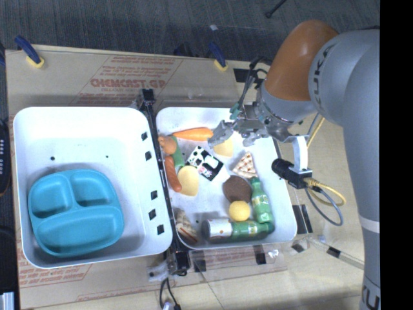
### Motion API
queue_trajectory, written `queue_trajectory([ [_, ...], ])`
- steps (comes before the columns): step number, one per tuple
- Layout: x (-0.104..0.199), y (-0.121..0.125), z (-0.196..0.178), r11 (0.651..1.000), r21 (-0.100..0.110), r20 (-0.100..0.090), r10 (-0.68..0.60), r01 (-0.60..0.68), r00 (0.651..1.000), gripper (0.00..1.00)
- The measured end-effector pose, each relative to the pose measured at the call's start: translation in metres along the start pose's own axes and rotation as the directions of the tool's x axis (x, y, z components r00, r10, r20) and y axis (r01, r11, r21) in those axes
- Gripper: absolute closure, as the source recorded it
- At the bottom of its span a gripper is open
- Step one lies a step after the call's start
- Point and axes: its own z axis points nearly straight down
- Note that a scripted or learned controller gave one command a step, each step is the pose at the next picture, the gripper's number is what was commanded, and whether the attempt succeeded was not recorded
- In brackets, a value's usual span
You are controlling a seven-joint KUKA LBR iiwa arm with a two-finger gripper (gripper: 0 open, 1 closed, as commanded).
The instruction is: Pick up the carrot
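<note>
Camera view: carrot (191, 134) left of claw (233, 129)

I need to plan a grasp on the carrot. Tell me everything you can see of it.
The carrot is a smooth orange toy-like piece, tapered, lying flat and roughly level across the upper left of the right bin. Its thin end points toward the gripper, which sits just beside that tip. Its thick end lies near a brownish orange item by the bin's left wall; contact there is unclear.

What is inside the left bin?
The left bin holds one blue divided tray, lying flat near its front. Whatever lies under the tray is covered.
</note>
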Motion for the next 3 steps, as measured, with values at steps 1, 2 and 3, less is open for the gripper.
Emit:
queue_trajectory([
  [1,-0.017,0.052,0.126,1.0,0.005,0.002,0.029,-0.029,1.0,0.0],
  [2,-0.017,0.054,0.112,1.0,0.002,0.004,0.02,-0.02,1.0,1.0],
  [3,-0.017,0.054,0.112,1.0,0.002,0.004,0.021,-0.021,1.0,0.0],
])
